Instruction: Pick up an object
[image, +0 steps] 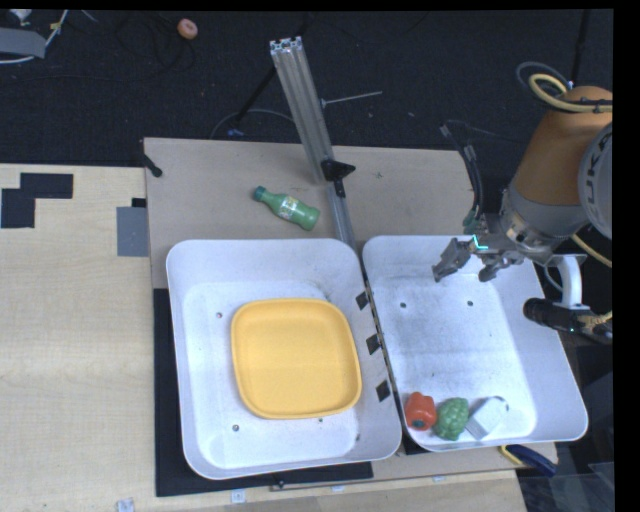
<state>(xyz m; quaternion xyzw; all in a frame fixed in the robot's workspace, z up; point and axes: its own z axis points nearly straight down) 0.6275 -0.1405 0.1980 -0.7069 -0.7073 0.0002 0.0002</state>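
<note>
The camera view looked down on two white bins set side by side on the bench. The arm (560, 150) reached in from the right, and its gripper (472, 262) hung over the far part of the right bin (470, 330). Its two fingers (450, 262) were spread apart, with nothing between them, and they touched no object; whether the tips met the bin floor could not be told. The things to pick lay well apart from the gripper, bunched in the near corner of the same bin: a red toy (420, 410) on the left, a green toy (451, 418) touching it, and a white piece (484, 418) just beside that on the right. The left bin (200, 300) held a yellow plate (296, 357), lying flat near its middle. A green bottle (287, 207) lay on its side on the bench beyond the left bin, and a metal rail (308, 105) ran at a slant from the far edge toward the gap between the bins.
</note>
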